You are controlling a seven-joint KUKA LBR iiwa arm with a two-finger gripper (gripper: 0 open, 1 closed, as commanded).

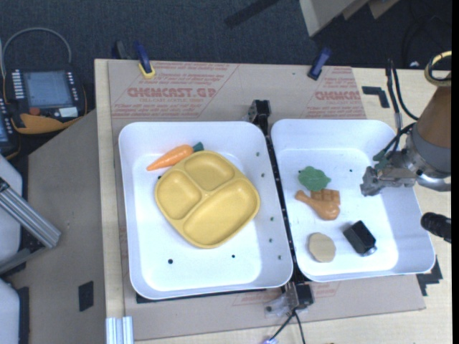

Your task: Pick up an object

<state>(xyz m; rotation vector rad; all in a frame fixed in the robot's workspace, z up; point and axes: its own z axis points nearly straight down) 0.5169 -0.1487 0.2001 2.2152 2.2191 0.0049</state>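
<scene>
There are two white bins, a left bin (136,213) and a right bin (401,242), side by side on the bench. The left bin holds two things: one yellow plate (208,201) with three compartments, and one carrot (169,158). The right bin holds four things: one broccoli (313,178), one orange drumstick (321,203), one tan cookie (322,247), and one black block (359,237). That makes six loose objects in all. One arm (436,131) reaches in, with one gripper (373,181). Two clamps sit at the board's far edge, one blue and yellow (144,62), one blue (319,63).
</scene>
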